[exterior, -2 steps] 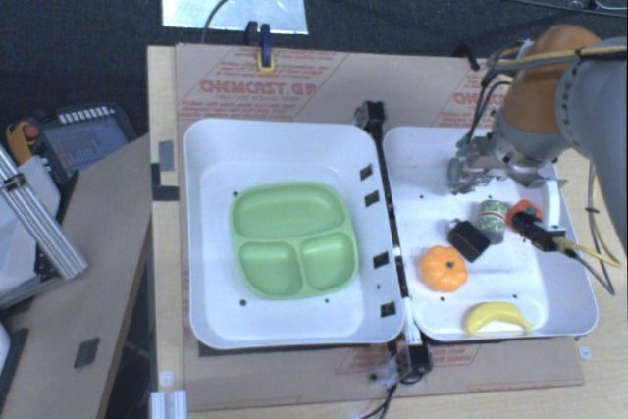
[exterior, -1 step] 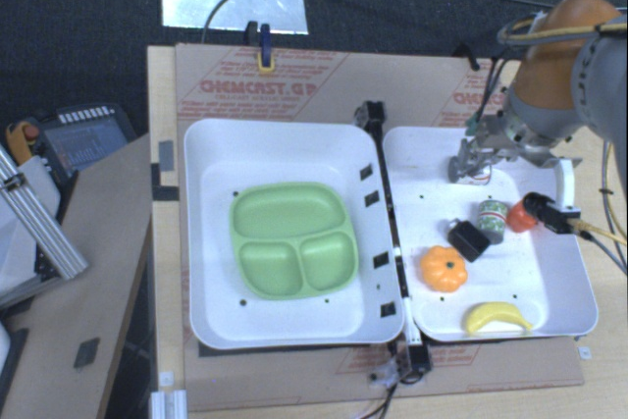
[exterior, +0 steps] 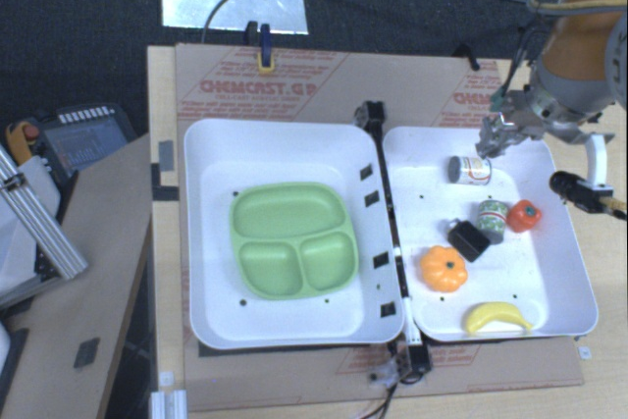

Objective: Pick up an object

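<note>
The right bin [exterior: 559, 299] holds a small white can on its side [exterior: 470, 170], a green and white jar [exterior: 492, 217], a red tomato [exterior: 524, 215], a black block [exterior: 467, 239], an orange pumpkin [exterior: 444, 269] and a yellow banana [exterior: 496, 317]. My gripper [exterior: 491, 141] hangs over the bin's far part, just above and right of the white can. Nothing shows between its fingers.
The left bin [exterior: 201, 240] bears a green divided plate [exterior: 292, 238]. A black clamp strip [exterior: 385, 211] runs between the two bins. A black cable arcs over the bench's far side. A pendant [exterior: 88, 142] lies on the side table at left.
</note>
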Controlling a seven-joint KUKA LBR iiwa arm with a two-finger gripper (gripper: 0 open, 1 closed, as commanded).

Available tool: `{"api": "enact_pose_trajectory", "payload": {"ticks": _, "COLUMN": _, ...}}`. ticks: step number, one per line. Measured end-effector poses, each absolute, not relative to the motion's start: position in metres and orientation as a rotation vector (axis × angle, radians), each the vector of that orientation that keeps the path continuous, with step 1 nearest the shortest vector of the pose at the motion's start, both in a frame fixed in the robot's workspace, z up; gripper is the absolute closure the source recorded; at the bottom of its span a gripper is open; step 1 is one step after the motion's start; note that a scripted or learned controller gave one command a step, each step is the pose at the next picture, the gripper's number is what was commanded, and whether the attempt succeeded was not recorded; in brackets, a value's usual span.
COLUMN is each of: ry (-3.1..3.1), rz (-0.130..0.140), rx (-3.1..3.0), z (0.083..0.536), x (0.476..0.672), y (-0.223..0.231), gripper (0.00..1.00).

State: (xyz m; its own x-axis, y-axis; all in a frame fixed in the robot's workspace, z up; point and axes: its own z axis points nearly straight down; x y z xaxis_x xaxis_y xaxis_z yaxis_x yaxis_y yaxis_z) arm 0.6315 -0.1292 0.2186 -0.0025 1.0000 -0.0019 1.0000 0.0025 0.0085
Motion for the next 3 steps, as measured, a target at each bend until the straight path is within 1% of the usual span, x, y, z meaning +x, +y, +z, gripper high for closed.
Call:
{"api": "enact_pose_trajectory", "payload": {"ticks": 1, "ry": 2.223, "rz": 0.004, "rx": 2.215, "z": 0.242, "x": 0.633, "y": -0.129, "gripper": 1.0}}
{"api": "enact_pose_trajectory", "payload": {"ticks": 2, "ry": 2.23, "rz": 0.002, "rx": 2.213, "z": 0.247, "x": 0.623, "y": -0.081, "gripper": 1.0}}
{"api": "enact_pose_trajectory", "payload": {"ticks": 3, "ry": 2.232, "rz": 0.001, "rx": 2.213, "z": 0.24, "x": 0.594, "y": -0.028, "gripper": 1.0}}
